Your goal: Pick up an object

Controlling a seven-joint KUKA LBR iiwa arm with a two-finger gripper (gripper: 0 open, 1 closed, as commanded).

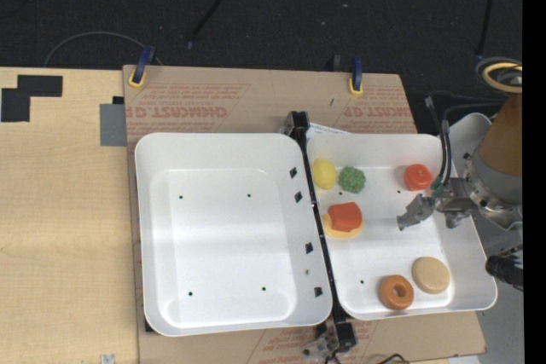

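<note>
- While the grey two-finger gripper [415,216] hangs over the right-hand shallow white bin [465,303] near its three o'clock side, no object sits between its fingers; how far apart they stand I cannot tell.
- Nearest candidate: a small round red-orange ball [418,176], lying at twelve o'clock from the gripper tip and close by, apart from it and without any clear long axis.
- At nine o'clock from the tip, farther off, a red block [345,216] rests on a flat yellow piece [330,226], touching it.
- At ten o'clock, a green bumpy ball [351,179] sits just beside a yellow rounded lump [324,174], near the black divider [309,209] between the bins.
- At six o'clock, a pale cream disc [431,274] lies just beside an orange ring [396,291] at seven.
- Bare bin floor lies between the tip and the red-orange ball, so I judge nothing blocks a short move toward it; the bin's far wall stands just behind.
- Left-hand white bin [222,234] lies well apart at nine o'clock.
</note>
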